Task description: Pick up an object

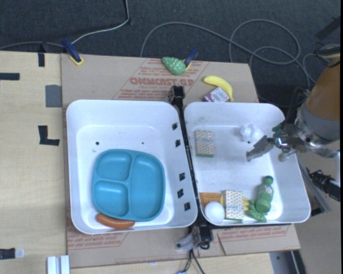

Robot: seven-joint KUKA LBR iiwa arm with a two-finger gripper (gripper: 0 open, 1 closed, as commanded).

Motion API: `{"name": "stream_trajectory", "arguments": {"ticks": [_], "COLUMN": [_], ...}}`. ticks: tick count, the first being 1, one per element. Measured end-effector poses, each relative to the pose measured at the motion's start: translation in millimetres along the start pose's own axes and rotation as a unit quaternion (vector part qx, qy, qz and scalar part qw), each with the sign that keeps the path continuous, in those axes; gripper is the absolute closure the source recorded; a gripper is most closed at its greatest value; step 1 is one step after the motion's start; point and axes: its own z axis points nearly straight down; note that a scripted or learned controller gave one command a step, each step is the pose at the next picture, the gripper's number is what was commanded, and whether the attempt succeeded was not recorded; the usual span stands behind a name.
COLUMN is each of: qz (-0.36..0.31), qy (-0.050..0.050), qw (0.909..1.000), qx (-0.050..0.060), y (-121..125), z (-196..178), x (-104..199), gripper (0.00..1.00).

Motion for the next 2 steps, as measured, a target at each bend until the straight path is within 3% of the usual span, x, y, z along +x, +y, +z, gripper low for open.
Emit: {"name": "stream_trajectory", "arguments": {"ticks": [1, 2], "qz": [0.000, -0.001], "qy": [0.001, 0.001], "qw": [1.0000, 1.0000], "qx": [0.000, 0.000], "y": [-23, -24], "z": [61, 101], "x": [-41, -46], "gripper": [0.00, 0.00]}}
